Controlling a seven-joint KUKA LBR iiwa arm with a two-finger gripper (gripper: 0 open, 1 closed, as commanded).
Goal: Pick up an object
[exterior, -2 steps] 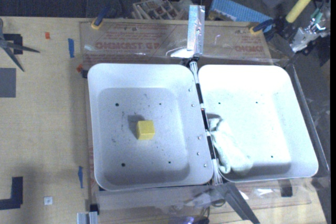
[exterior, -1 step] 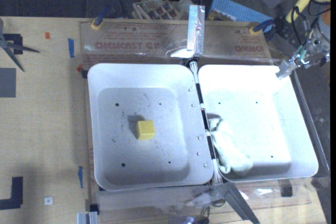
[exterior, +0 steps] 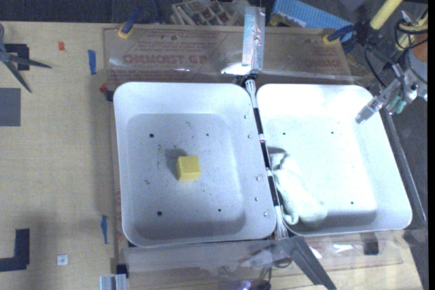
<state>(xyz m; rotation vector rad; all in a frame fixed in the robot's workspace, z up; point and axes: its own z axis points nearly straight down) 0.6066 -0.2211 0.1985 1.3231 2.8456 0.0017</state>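
The gripper (exterior: 372,109) hangs over the far right corner of the right bin (exterior: 340,125), touching nothing; whether it is apart or together I cannot tell, as it is small and blurred. Near the front of that bin, against its left wall, lies a crumpled white cloth (exterior: 296,192). In the left bin (exterior: 136,112) a yellow block (exterior: 189,168) sits alone about mid-floor. Beyond the bins stands a clear panel (exterior: 183,54).

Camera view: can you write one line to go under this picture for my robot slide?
A yellow block sits in the left bin, a white cloth in the right bin, gripper at its far edge.
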